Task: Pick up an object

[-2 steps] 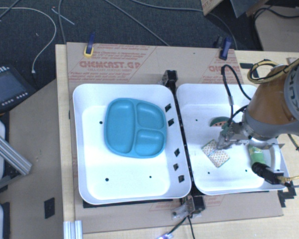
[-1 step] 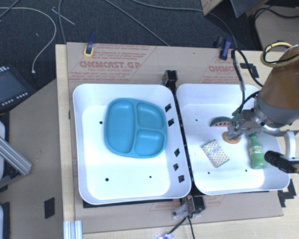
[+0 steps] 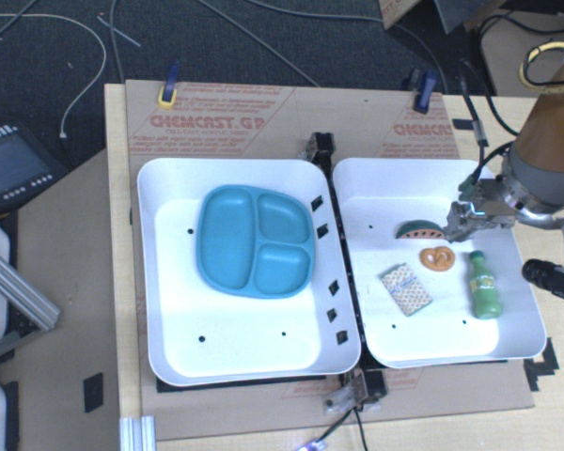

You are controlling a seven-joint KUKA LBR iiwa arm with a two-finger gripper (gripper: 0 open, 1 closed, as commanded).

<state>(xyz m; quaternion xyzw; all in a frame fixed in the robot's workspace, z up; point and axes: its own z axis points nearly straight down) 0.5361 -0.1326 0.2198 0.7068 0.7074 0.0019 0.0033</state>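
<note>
Clearly the gripper [image 3: 457, 224] hangs low over the right bin [image 3: 376, 191], near its far right wall, but whether it is open or closed I cannot tell. Nothing is visibly held by it.

The candidates for picking lie loose on the bin floor, apparently scattered so that each can be approached singly. Just beside the gripper, on its left, lies a watermelon-slice toy [image 3: 417, 229]; immediately below it sits a pretzel-shaped toy [image 3: 438, 258], close to the slice. Further down and to the right lies a green bottle [image 3: 484, 286], on its side. Down and to the left rests a patterned packet [image 3: 405, 288], flat and turned at an angle.

The slice and pretzel sit close together, so a descent there risks nudging both. The bottle and packet have bare floor around them, though the bottle is near the right wall.

Far left of the gripper, the left bin [image 3: 169, 280] holds a blue divided plate [image 3: 256, 241].
</note>
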